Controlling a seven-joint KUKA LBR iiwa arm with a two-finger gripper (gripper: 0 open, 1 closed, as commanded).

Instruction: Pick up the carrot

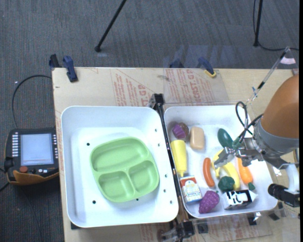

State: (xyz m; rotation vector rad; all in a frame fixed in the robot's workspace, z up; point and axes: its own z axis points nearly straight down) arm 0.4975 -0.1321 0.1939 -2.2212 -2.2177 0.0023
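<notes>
Purple grapes (208,202) crowd the carrot (207,171), while the gripper (231,155), spread wide and empty, risks grabbing corn (231,173) instead.

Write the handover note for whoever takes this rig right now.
Gripper: low over the right bin, among the toy food; whether its fingers are open or shut cannot be told. Nothing visibly held.
Carrot: lying in the right bin, just right of the gripper, beside the corn and above the broccoli.
Left bin: holds the green divided plate.
Done: arm is down near the carrot.
Left: grasp the carrot and lift it.
</notes>
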